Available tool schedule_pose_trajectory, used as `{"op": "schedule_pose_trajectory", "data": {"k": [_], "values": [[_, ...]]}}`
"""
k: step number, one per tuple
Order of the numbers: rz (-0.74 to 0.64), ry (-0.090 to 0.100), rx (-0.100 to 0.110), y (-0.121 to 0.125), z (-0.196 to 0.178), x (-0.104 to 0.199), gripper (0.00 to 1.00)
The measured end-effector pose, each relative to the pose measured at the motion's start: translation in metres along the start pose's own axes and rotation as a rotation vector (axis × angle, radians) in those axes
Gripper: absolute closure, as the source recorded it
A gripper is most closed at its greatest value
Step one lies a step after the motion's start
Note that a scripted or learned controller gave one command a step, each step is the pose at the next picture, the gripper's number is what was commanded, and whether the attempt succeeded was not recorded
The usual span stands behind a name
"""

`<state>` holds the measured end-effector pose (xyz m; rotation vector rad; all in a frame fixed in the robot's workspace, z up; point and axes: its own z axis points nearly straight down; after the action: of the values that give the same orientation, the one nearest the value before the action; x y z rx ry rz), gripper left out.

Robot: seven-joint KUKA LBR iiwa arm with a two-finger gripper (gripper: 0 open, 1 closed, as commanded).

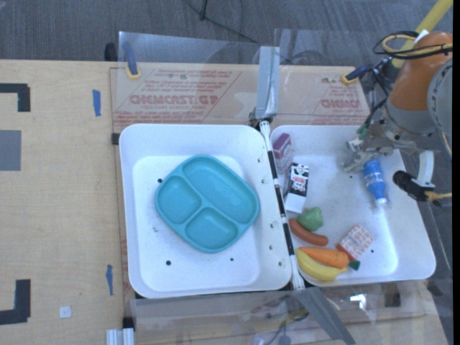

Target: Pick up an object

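In right bin (410,261): gripper (357,154) hovering low near upper wall, arm reaching in from right. Finger state: cannot tell. Blue tube (374,179) lying just beside gripper, toward near side; nothing seen gripped. Carton (297,181), green piece (311,218), carrot (325,256), banana (319,268) sitting well apart along divider. Left bin (136,192) carrying teal plate (207,203). Judging pick not yet done; grasp and lift remaining.

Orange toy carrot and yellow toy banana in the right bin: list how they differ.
The orange toy carrot is straight and tapered with a green end; the yellow toy banana is curved and plain. The carrot lies farther from the right white bin's near wall than the banana. Both lie flat, side by side, apparently touching.
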<state>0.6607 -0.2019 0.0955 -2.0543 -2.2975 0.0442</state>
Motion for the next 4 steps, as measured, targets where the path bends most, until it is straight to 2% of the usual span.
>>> {"op": "schedule_pose_trajectory", "data": {"k": [1,2,3,4], "values": [[0.125,-0.004,-0.035,-0.008,0.009,0.000,1.00],[0.124,-0.001,-0.037,-0.007,0.008,0.002,0.00],[0.026,0.002,-0.076,-0.073,0.009,0.019,0.00],[-0.021,-0.019,-0.070,-0.016,0.009,0.020,0.00]]}}
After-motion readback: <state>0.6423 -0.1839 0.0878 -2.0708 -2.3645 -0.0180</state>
